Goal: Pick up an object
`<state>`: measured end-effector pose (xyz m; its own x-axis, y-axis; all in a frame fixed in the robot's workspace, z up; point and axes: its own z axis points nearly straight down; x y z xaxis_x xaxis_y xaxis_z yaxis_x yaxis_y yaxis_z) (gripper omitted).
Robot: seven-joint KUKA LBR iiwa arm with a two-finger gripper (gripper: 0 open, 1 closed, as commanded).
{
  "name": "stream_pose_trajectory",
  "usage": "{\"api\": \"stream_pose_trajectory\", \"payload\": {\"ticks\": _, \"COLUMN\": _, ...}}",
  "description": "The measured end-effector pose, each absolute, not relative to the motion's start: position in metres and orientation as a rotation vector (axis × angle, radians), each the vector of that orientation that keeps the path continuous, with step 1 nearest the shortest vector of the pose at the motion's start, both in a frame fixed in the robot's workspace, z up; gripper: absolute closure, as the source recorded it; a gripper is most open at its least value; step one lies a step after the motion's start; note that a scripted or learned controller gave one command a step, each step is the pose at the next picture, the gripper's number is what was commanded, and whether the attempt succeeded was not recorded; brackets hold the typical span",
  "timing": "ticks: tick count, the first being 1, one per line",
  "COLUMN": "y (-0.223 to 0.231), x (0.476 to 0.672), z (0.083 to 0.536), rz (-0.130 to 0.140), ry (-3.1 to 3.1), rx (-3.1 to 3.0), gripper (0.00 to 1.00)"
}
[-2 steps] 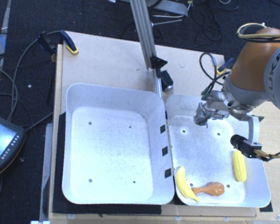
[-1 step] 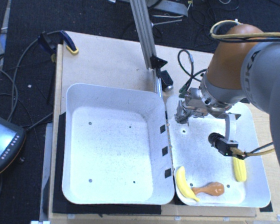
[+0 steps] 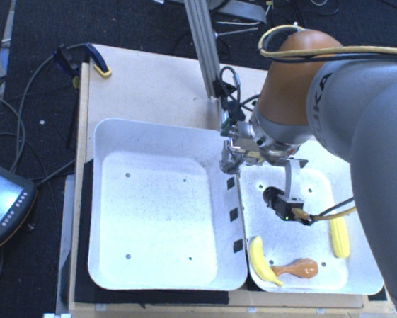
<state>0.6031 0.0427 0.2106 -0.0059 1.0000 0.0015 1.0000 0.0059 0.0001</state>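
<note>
Dark lettering on the grey arm (image 3: 323,90) was too skewed to read. Of two white bins, the right bin (image 3: 327,182) held one banana (image 3: 259,260), one brown drumstick (image 3: 298,269) and one corn cob (image 3: 340,237), all near. The gripper (image 3: 230,164) hung over the shared rim with the left bin (image 3: 149,213), and I could not tell its state.
</note>
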Motion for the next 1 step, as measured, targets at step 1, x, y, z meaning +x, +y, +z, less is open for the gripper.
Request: {"api": "stream_pose_trajectory", "payload": {"ticks": 1, "y": 0.0962, "x": 0.6018, "z": 0.2291, "rz": -0.003, "ry": -2.227, "rx": -2.216, "gripper": 1.00}}
